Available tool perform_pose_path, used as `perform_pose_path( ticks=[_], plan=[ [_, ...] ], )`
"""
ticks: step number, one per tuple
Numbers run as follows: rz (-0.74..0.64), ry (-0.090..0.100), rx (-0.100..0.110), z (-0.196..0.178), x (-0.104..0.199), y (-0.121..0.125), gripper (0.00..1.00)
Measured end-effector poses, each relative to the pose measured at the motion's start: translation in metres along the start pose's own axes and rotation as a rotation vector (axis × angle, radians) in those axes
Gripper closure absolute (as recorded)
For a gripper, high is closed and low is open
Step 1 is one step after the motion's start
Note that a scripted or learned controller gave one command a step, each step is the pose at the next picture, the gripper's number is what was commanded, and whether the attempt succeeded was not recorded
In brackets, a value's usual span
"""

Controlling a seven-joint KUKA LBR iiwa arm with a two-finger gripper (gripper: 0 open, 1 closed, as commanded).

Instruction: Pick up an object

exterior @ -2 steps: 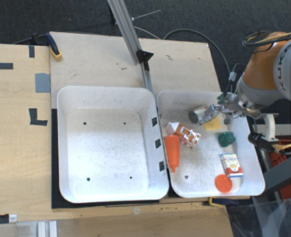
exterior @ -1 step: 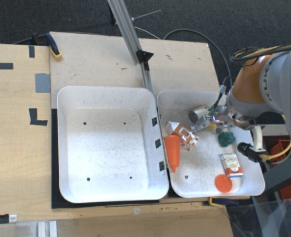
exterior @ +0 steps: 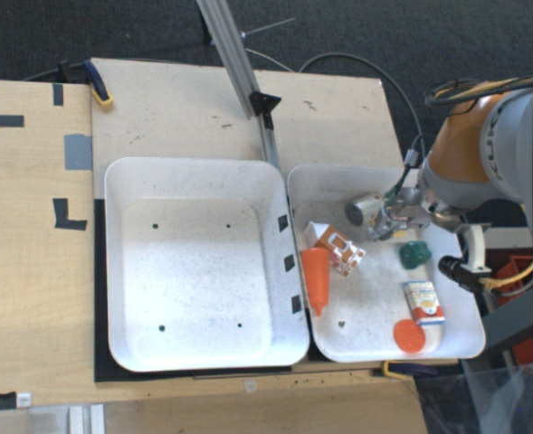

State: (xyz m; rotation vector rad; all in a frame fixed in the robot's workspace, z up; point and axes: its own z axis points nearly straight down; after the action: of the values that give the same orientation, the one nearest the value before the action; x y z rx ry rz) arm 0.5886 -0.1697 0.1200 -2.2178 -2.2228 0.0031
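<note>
Hand (exterior: 388,220) low in right bin (exterior: 338,183), near its far edge, beside grey cylinder (exterior: 364,210); finger spread unreadable. Orange carrot (exterior: 317,278) along left wall, patterned box (exterior: 336,248) beside it, green piece (exterior: 414,254) nearby. Left bin (exterior: 194,174) roomy.

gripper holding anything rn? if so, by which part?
Cannot be told: the gripper sits low in the right bin beside a small grey cylinder, its tips blurred.

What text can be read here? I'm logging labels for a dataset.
No text is readable.
Small box, orange and white: print too blurred to read.
Tube with the orange cap: label too small to read.
Carrot, green lump: no text seen.
</note>
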Motion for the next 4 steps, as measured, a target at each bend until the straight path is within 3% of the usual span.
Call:
perform_pose_path(
  ticks=[1,2,3,4],
  plan=[
    [0.001,-0.001,-0.007,-0.060,0.001,-0.006,1.00],
    [0.001,0.000,-0.004,-0.085,0.002,-0.005,1.00],
    [-0.005,0.002,-0.003,-0.099,0.057,-0.002,1.00],
    [-0.005,0.002,0.000,-0.091,0.112,0.003,1.00]
  ],
)
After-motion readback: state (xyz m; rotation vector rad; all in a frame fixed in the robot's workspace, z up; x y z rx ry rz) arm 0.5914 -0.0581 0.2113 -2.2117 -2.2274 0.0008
